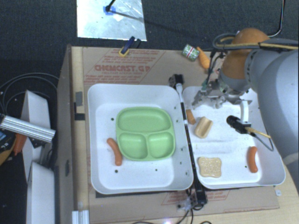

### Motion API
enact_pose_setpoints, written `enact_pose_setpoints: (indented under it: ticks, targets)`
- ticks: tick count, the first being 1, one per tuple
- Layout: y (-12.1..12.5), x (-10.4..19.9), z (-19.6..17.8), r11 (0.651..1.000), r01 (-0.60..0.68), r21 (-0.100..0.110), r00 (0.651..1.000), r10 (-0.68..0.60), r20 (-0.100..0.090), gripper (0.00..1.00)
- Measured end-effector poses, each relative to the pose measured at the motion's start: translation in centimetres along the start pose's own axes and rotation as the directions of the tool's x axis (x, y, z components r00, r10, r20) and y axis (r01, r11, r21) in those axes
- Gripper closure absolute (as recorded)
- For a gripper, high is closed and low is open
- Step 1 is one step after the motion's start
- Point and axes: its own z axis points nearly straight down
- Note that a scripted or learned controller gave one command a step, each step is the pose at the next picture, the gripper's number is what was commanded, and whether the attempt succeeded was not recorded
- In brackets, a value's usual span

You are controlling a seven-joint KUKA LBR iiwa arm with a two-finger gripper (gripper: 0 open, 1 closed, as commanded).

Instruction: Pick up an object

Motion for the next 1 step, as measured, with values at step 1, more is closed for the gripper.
enact_pose_setpoints:
  ticks: [1]
  targets:
    - [-4.89, 0.55, 0.06, 1.000, -0.003, 0.003, 1.000, 0.003, 0.000, 0.00]
